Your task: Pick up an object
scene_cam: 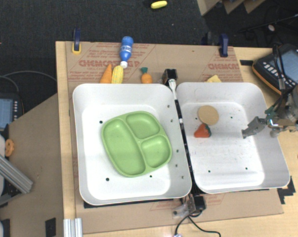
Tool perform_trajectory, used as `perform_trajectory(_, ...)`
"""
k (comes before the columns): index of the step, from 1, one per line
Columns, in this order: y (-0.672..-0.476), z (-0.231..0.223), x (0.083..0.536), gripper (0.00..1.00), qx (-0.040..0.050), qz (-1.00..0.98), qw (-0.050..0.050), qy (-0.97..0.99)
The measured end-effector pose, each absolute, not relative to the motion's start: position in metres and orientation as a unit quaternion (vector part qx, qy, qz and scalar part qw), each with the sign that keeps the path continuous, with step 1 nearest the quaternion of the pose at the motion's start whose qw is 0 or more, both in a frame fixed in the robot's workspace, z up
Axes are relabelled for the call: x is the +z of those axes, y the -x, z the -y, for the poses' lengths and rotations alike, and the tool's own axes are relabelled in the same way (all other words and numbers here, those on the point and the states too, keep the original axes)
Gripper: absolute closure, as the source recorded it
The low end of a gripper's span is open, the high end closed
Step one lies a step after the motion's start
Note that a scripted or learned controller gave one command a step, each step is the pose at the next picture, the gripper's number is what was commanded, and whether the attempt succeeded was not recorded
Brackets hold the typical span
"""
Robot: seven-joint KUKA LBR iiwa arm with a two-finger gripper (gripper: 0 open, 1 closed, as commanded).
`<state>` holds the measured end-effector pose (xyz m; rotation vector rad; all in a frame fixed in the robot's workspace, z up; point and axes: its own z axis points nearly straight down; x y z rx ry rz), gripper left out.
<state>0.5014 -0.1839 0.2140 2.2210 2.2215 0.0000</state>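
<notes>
Nearest the lens: a black cable and small connector [191,207] at the front lip of the cardboard-covered surface [64,132]. Behind it, two shallow white plastic bins side by side.

Left bin [84,147]: a light-green three-compartment plastic plate [136,143], lying flat.

Right bin [247,157]: a round tan disc, cookie-like [208,115], flat on the floor toward the back. Touching its front-left edge, a small red strawberry-shaped toy with a green tip [202,130].

The claw [252,127] sits over the right bin's right side, well apart from both pieces, holding nothing. Too small to tell whether it is spread or closed.

Handling, as judgement: both look like light, rigid play food. The disc is thin and flat, so little edge to pinch, and likely to slide on the smooth floor. The strawberry stands taller with rounded flanks; better target, pinched across its widest middle. It may squirt out if gripped near the taper.

Along the back, outside the bins: a blue-capped toy bottle [126,48], a yellow corn cob [117,74], a small orange carrot [146,76].
</notes>
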Motion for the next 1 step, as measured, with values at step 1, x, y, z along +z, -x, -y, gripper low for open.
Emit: perform_trajectory(1, -0.4775, 0.1605, 0.0786, 0.0, -0.0008, -0.707, -0.002, -0.707)
